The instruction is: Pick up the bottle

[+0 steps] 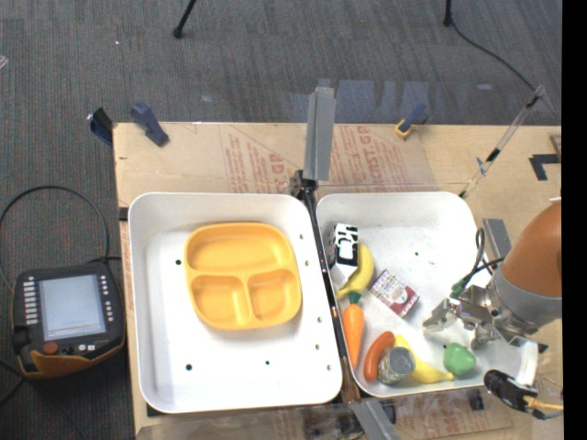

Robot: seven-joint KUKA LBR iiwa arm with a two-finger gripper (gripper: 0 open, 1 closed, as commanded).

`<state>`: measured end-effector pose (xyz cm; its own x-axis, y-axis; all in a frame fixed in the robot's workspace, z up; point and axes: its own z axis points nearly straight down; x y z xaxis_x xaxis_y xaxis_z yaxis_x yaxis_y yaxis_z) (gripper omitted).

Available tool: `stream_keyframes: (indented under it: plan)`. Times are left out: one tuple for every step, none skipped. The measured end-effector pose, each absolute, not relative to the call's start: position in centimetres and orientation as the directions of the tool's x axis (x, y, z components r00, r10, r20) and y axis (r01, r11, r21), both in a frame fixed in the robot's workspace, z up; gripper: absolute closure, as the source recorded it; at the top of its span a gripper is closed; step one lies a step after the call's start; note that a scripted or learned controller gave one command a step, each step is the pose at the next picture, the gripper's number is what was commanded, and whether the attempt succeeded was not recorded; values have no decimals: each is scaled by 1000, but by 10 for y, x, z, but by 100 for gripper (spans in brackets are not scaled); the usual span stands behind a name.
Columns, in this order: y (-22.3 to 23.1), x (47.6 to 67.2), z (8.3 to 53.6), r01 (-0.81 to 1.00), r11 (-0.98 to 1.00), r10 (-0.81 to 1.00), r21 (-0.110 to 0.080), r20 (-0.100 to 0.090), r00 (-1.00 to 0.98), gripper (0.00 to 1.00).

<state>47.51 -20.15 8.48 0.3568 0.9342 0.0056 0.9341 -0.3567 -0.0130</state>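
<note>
The bottle (344, 244), small with a black-and-white pattern, lies at the far left of the right bin (431, 214), against the divider and touching the top of a banana (359, 271). My gripper (456, 328) hovers over the bin's front right part, just above a green pepper (459, 360) and well to the right of the bottle. Its fingers stand open with nothing between them. The grey and orange arm (537, 278) comes in from the right edge.
The right bin also holds a pink carton (394, 292), a carrot (354, 330), a red sausage (377, 356), a can (396, 365) and a yellow piece (427, 372). A yellow divided plate (244, 273) sits in the left bin (156, 337).
</note>
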Motion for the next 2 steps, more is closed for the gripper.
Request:
stream_keyframes:
  plan:
    - [-202,475,93,934,-358,934,-17,6,358,100]
    - [-202,475,93,933,-359,933,-17,5,359,0]
